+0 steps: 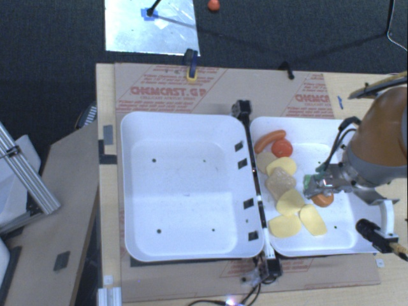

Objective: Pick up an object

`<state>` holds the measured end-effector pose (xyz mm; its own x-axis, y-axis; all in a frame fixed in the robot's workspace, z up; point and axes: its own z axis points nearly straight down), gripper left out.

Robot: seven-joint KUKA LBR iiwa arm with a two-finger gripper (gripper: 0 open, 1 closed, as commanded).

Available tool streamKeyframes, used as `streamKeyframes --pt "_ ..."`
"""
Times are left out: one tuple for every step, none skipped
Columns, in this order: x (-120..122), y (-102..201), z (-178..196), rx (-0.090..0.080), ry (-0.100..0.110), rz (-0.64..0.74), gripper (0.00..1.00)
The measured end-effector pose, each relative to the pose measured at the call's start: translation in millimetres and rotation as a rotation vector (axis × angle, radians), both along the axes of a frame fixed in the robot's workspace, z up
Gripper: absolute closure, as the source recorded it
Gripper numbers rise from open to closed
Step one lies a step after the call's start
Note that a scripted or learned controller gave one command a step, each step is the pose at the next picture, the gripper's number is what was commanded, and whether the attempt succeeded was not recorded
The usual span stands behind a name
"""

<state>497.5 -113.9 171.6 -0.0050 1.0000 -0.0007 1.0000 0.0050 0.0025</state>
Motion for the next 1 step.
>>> streamKeyframes --pt "72.1 62.5 15.9 0.001 -0.005 0.005 1.0"
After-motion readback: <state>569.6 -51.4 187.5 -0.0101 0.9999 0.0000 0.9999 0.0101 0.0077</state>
